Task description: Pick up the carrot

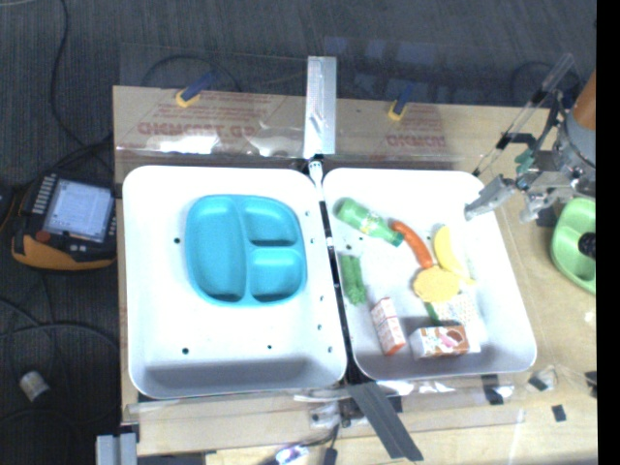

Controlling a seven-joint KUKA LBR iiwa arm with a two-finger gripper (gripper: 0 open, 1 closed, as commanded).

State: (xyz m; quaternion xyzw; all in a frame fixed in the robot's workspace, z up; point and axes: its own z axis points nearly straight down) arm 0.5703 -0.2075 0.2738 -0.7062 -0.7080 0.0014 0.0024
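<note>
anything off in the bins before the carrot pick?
Nothing spilled or damaged. The carrot lies in the right bin with its top against a green bottle. A green item sits along the divider. Gripper is over the bin's upper right rim.

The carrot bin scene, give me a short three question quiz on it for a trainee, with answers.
1. True or false: the carrot lies in the left bin.
2. Which lies closest to the carrot? A) blue tray B) green bottle C) juice carton
3. Fill in: the end effector hangs over the right bin's upper ____ corner.

Key: 1 false, it lies in the right bin; 2 B; 3 right.
</note>
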